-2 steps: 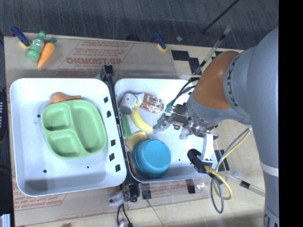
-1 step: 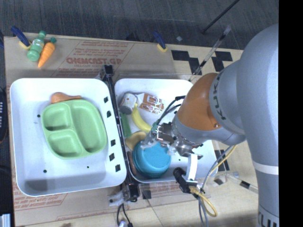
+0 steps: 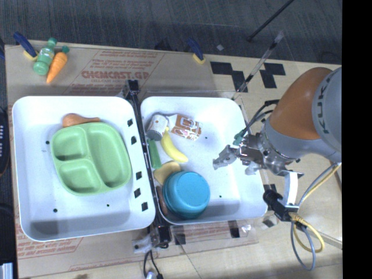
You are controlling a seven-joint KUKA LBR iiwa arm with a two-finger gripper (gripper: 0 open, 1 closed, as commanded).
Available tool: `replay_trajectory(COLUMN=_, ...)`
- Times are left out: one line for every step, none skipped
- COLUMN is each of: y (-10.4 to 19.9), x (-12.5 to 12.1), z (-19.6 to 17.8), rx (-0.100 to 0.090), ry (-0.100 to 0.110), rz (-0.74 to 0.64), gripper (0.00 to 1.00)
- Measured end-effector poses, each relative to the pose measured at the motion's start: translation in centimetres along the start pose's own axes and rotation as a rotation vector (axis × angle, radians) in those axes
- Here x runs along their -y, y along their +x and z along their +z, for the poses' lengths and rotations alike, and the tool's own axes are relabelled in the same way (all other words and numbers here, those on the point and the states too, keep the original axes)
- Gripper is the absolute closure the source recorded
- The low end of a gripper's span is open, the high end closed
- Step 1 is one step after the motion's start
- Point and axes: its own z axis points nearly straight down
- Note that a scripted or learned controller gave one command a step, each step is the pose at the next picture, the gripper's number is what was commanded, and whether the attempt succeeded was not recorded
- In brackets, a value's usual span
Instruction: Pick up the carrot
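Orange carrot (image 3: pixel 56 66) is sitting way up in the far-left corner of the table (image 3: pixel 104 68), outside both bins, lying right against a green bottle-shaped toy (image 3: pixel 43 60) with a blue clamp (image 3: pixel 25 45) just beside them.

The gripper (image 3: pixel 224 159) is nowhere near it: it's over the right bin (image 3: pixel 232 112), hanging above the bare white floor on that bin's right half. Honestly can't tell how far the gripper is spread from this angle, and I don't see anything held in it.

Stuff in the right bin is crowded toward its left side: a blue bowl (image 3: pixel 186 193) at the near edge, a banana (image 3: pixel 172 146) just above it, a yellowish piece (image 3: pixel 164 171) tucked against the bowl, a green stick-like thing (image 3: pixel 154 153) along the left wall, a small grey can (image 3: pixel 156 126) and a brown-and-white packet (image 3: pixel 187 128) farther back.

The left bin (image 3: pixel 29 173) holds a green divided plate (image 3: pixel 90 157) with an orange-brown item (image 3: pixel 77 120) poking out behind it. The whole left bin and the divider between the bins lie between the gripper and the carrot.
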Motion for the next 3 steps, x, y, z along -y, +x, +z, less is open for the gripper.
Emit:
replay_trajectory(y=4.8, x=1.0, z=7.5, rx=-0.004, ry=0.01, rz=0.141, gripper=0.0)
replay_trajectory(y=-3.0, x=-0.6, z=6.4, rx=-0.001, ry=0.006, rz=0.153, gripper=0.0)
replay_trajectory(y=-2.6, x=-3.6, z=2.3, rx=-0.003, ry=0.005, rz=0.089, gripper=0.0)
